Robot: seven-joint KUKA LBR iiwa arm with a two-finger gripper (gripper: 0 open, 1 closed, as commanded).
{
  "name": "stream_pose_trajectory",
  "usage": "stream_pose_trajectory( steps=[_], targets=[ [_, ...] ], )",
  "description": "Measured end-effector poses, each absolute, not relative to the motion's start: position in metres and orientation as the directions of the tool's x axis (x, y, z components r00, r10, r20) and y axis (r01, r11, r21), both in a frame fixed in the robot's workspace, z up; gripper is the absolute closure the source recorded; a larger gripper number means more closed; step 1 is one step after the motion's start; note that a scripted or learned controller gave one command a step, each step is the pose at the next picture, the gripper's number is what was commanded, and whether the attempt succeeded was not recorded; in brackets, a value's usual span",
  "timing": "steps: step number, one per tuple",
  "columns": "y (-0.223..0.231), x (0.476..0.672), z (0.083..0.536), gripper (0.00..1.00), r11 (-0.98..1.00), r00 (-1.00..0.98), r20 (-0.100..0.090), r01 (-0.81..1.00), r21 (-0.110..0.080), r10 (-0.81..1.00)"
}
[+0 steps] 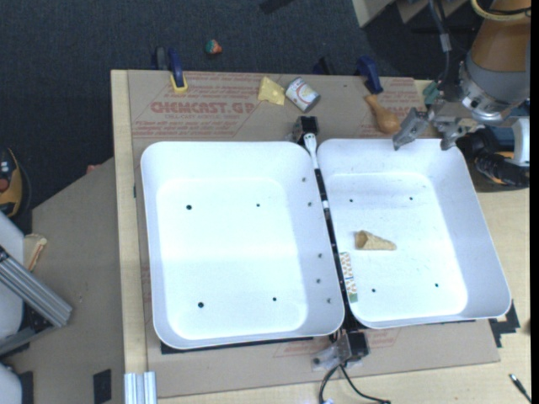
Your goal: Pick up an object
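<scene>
So the gripper point(428, 131) is hanging over the far right corner of the right bin point(472, 217), fingers spread, nothing between them. The only thing in that bin is a small tan wedge point(373, 241) sitting near the middle, well apart from the gripper. Left bin point(160, 225) just sits next to it on the bench point(219, 103)

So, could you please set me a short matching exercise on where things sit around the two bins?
Things:
1. tan wedge
2. yellow piece
3. gripper
4. small colourful object

Places:
A. dark floor beyond the bench
B. inside the right bin
C. over the right bin's far edge
D. cardboard behind the left bin

Pairs: 1-B, 2-D, 3-C, 4-A
</scene>
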State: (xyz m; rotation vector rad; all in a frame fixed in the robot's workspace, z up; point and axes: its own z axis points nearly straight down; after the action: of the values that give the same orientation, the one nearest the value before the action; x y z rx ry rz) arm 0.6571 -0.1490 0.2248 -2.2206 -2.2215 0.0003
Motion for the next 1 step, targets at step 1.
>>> stream_pose_trajectory(
  steps=[1],
  targets=[
    [-0.0567,0.6577,0.3342,0.0,0.009,-0.009,0.0,1.0,0.011,1.0]
  ],
)
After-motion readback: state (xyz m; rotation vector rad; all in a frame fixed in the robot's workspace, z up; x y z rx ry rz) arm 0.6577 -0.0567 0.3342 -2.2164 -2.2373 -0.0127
